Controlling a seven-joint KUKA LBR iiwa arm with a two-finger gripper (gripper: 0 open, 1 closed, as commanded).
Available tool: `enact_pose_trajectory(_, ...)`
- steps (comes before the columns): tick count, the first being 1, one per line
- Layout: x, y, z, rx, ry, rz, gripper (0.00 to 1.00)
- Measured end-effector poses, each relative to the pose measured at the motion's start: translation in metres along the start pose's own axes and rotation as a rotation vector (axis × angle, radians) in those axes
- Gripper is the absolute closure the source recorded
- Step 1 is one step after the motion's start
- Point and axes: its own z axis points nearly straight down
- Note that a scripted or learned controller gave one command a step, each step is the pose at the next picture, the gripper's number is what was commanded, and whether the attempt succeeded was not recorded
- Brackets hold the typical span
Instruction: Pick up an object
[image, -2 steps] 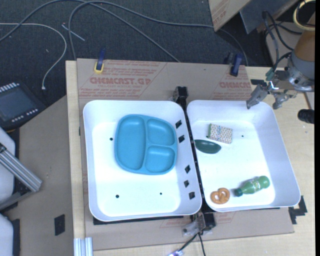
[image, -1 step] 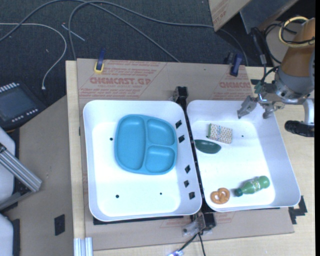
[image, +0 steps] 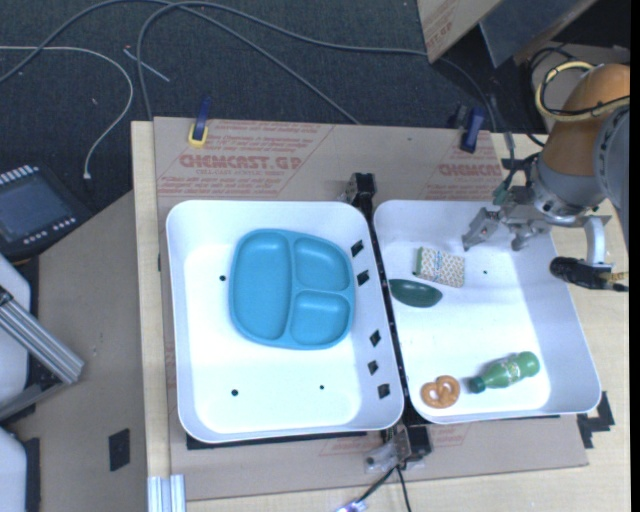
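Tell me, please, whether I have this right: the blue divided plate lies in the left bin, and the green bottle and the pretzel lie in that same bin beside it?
Not quite. The camera view shows the blue divided plate in the left bin, but the green bottle and the pretzel lie in the right bin, at its near edge.

Eyes on the right bin (image: 560, 330), our landmark on the desk (image: 90, 300). The claw (image: 497, 228) hangs over the bin's far end, fingers (image: 478, 230) spread apart with nothing between them, grey arm (image: 580, 140) with its orange band rising behind. Inside the bin, a patterned packet (image: 441, 266) lies just below the claw, a dark green piece (image: 415, 293) touching it. Down at the bin's near edge, a green bottle (image: 506, 372) lies beside a pretzel (image: 440, 391). Left of the bin, a second bin (image: 200, 330) carries a blue divided plate (image: 292, 289).
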Motion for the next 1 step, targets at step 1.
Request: enact_pose_trajectory(1, -0.0001, 0.0021, -0.0163, -0.008, -0.002, -0.001, 1.0)
